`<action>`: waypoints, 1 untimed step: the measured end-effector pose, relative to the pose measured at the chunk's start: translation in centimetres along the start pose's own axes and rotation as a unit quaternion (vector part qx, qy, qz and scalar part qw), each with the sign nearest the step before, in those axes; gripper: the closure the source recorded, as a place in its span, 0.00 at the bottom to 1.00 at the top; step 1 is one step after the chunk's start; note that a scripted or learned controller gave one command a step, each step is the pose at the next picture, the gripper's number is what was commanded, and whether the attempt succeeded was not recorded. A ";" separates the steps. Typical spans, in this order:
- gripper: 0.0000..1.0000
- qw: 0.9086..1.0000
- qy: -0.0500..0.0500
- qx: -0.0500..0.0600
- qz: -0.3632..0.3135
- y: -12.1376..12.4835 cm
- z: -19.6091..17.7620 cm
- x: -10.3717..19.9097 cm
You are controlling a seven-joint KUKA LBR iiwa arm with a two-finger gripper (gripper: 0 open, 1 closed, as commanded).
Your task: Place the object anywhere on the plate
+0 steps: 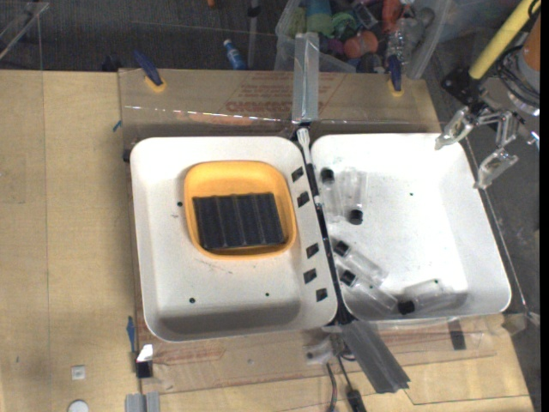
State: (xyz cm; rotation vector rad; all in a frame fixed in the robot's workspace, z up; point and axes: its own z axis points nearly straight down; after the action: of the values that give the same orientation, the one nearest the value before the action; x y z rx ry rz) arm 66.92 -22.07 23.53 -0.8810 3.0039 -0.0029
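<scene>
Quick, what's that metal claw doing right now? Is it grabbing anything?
Gripper: open, holding nothing, poised over the top right corner of the right bin.

Clear bottles (360, 230) lie in the right bin (446, 221); toy tub (360, 11) behind.

The plate (238, 178) looks like smooth orange plastic, and the object (238, 220) on it is matt black and ribbed. Both white bins (214, 303) around the plate show a faint sheen; the bench (60, 230) appears as matt wood.
</scene>
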 end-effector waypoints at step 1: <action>0.00 0.992 0.000 -0.001 -0.124 0.0 -1.2 0.0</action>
State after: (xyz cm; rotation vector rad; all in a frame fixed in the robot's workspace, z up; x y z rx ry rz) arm 66.91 -22.05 24.76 -1.2475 2.8718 -0.0031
